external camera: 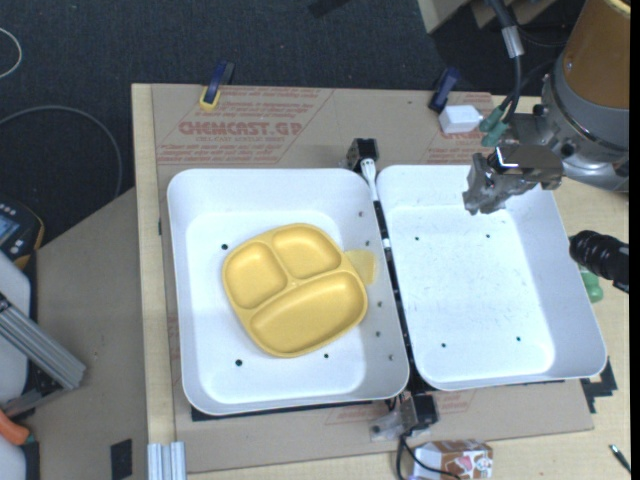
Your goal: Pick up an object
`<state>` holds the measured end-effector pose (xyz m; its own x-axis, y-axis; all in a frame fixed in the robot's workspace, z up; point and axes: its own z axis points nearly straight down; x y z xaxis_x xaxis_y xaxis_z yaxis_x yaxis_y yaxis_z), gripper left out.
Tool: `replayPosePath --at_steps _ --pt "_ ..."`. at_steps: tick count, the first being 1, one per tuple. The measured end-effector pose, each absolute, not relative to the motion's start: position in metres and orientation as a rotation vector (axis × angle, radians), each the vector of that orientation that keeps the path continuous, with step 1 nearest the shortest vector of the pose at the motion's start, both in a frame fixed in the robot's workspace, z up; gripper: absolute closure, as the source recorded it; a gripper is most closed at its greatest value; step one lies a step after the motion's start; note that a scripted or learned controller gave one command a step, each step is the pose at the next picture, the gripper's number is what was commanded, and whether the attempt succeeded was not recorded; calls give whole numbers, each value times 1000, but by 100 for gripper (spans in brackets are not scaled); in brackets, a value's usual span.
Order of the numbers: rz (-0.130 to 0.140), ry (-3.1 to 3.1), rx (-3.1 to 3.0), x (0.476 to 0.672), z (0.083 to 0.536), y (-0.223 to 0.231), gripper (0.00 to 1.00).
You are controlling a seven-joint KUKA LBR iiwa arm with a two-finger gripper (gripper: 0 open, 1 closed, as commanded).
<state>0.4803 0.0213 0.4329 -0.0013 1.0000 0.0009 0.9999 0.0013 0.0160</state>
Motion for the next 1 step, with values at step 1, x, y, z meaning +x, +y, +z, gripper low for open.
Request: replayPosePath --at_steps 1 --pt "3 2228 2215 480 425 74 100"
